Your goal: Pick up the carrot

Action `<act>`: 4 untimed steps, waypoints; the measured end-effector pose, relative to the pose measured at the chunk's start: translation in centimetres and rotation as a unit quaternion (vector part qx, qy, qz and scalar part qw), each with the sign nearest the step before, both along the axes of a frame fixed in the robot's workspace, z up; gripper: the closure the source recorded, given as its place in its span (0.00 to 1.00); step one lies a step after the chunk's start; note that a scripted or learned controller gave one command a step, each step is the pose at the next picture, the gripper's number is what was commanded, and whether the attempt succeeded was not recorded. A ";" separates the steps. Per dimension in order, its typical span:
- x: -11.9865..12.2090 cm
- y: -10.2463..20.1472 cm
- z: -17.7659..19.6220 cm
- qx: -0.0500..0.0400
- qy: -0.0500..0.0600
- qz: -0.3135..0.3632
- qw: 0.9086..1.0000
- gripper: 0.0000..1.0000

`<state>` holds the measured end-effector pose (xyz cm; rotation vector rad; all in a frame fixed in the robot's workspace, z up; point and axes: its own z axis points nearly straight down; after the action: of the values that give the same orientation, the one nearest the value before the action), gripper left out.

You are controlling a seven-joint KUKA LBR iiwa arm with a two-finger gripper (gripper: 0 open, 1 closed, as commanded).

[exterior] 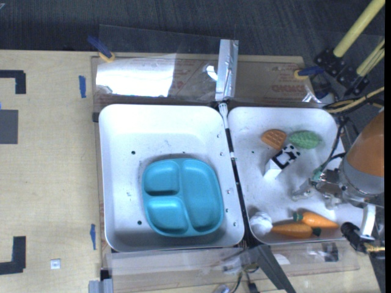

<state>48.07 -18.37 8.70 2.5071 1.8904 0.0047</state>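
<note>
Two shallow white bins sit side by side on the pale wooden desk [49,182], both of smooth moulded plastic with rounded corners. The left bin [116,133] carries a teal tray [182,195], glossy, soft-cornered and split into three compartments. The right bin [244,163] carries the small things. The carrot [317,219] lies near that bin's front edge, a smooth orange cone with a green tip, tapering toward the right. Just in front of it and touching it lies a second long orange piece [292,229], darker and matte, with a white knob [261,223] at its left end. Toward the back of the bin are a ridged orange-brown oval [274,138] and, just to its right, a green leaf-shaped piece [304,140] with a veined surface. A black-and-white block [285,156] stands below them, tilted, with a white base.

The hand [313,186] reaches in from the right, a metal assembly with thin wires looping around it, beneath the arm's orange band [369,151]. It hovers just behind the carrot, close to it but apart. Its fingers are too small and cluttered to read, so how far it is spread I cannot tell; nothing is seen between them.
</note>
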 end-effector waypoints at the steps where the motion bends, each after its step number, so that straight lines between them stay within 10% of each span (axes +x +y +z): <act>1: 0.0 1.0 0.0 -0.001 -0.001 -0.035 0.999 0.00; 4: 0.1 1.0 0.0 0.000 -0.002 0.013 1.000 0.00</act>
<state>48.18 -17.41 8.71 2.4803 1.9209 0.0080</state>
